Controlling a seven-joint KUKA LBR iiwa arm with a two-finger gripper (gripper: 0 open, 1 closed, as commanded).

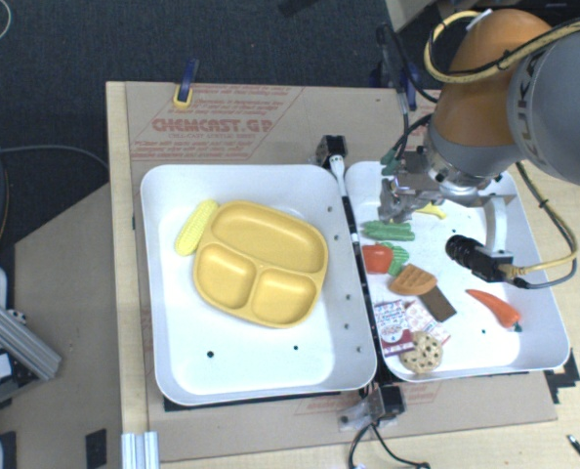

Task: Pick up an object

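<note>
My gripper [398, 203] hangs low over the far left corner of the right bin [539, 332]. Just in front of it lies a green pea pod [388, 231]. Nearer the front are a red tomato-like piece [376, 258], a brown bread-like piece [412, 281], a dark brown bar [439, 305], a printed snack packet [392, 318] and a chocolate-chip cookie [422, 353]. A red chili pepper [495, 307] lies at the bin's right side. A small yellow piece [431, 211] shows right beside the gripper. Nothing can be seen held.
The left bin [163, 296] holds a yellow divided plate [261, 262] and a yellow corn cob [195, 227] at the plate's left edge. The raised divider [353, 252] between the bins runs just left of the gripper. The arm's bulk covers the right bin's far side.
</note>
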